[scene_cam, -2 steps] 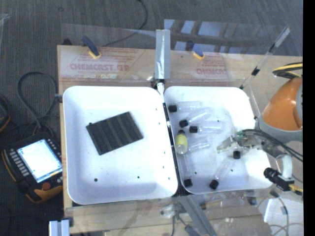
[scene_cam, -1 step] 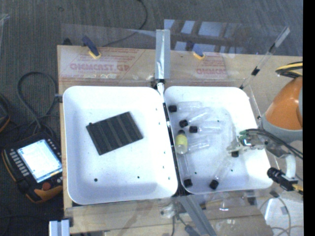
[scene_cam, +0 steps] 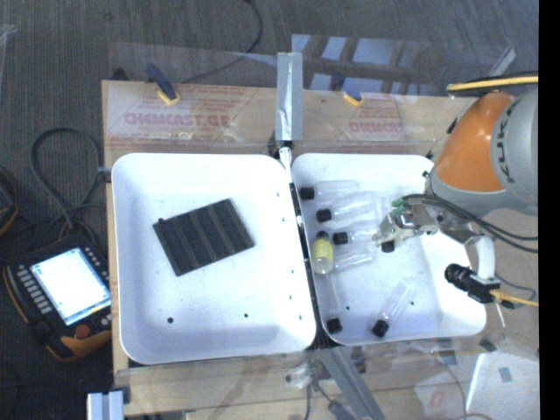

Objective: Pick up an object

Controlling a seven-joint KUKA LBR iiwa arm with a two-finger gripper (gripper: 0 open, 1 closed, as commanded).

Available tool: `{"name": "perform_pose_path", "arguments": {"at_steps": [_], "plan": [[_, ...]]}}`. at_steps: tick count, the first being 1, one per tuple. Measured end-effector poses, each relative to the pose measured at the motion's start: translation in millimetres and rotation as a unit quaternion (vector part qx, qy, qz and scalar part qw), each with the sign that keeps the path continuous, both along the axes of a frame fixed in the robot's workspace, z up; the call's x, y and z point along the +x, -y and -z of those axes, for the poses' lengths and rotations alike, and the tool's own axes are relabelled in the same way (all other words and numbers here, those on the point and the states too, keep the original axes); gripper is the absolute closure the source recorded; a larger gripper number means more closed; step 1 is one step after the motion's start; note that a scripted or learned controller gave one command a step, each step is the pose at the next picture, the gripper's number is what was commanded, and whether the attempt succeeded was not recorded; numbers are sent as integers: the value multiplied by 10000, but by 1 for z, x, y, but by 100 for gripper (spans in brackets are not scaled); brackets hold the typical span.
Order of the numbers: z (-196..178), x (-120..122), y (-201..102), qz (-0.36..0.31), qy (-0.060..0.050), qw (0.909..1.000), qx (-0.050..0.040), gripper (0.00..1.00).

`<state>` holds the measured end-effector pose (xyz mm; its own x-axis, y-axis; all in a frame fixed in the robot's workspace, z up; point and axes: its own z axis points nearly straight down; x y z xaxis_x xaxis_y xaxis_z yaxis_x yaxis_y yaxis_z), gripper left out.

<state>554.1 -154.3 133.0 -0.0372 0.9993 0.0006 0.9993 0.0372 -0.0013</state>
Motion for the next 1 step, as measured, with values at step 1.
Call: {"name": "perform_pose_path", "arguments": {"at_steps": [1], "plan": [[-55,70,-50,723,-1,9974,-19,100]]}}
